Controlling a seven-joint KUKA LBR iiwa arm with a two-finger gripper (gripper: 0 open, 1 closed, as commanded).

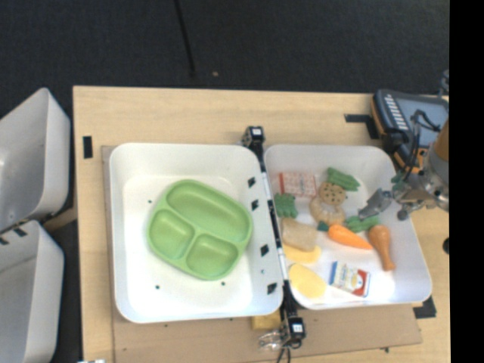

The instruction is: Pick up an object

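Robot's gripper (389, 205) hung with its two fingers spread wide and holding nothing, over the right bin (404, 278), with the orange carrot (349, 237) just below and left of its fingertips.

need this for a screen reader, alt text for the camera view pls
Grey two-finger gripper, open, hangs over the right white bin of toy food, above an orange plastic carrot. The left white bin holds a green divided plastic plate.
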